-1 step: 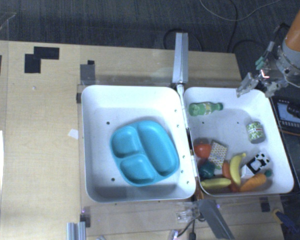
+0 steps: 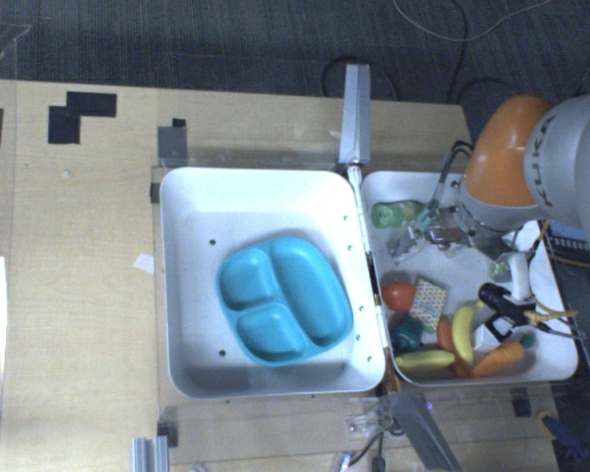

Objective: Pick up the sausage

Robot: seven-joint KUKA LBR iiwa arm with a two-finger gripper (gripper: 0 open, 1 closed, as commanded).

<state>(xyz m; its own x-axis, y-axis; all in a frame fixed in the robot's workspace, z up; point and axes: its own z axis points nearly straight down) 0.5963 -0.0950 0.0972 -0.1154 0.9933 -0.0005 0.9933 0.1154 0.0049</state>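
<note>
Two white bins sit side by side on the wooden worktop (image 2: 69, 264). The left bin (image 2: 192, 214) holds one blue plate (image 2: 285, 298) with three sections. The plate lies near the middle of that bin.

The right bin (image 2: 560, 362) holds the toy food. Most of it is piled along the bin's near edge. One yellow banana (image 2: 461, 332) stands curved near the middle of that pile. One more yellow piece (image 2: 425, 360) lies flat along the near edge, at the near left corner. One orange carrot (image 2: 499, 359) lies against the near edge, toward the right. One red tomato (image 2: 398, 294) sits by the left wall of the bin. Just below it is one dark teal piece (image 2: 407, 336). One checkered card (image 2: 430, 303) lies beside the tomato. A small reddish piece (image 2: 444, 332) shows between the teal piece and the banana; it may be the sausage, but most of it is hidden and it is hard to tell. One green bottle (image 2: 398, 213) lies in the far left corner of the bin.

The grey arm (image 2: 570, 160) with its orange band (image 2: 506, 160) reaches in over the far right part of the right bin. The gripper (image 2: 435, 229) hangs just beside the green bottle. Nothing can be seen between its parts, and how far open it is cannot be told.
</note>
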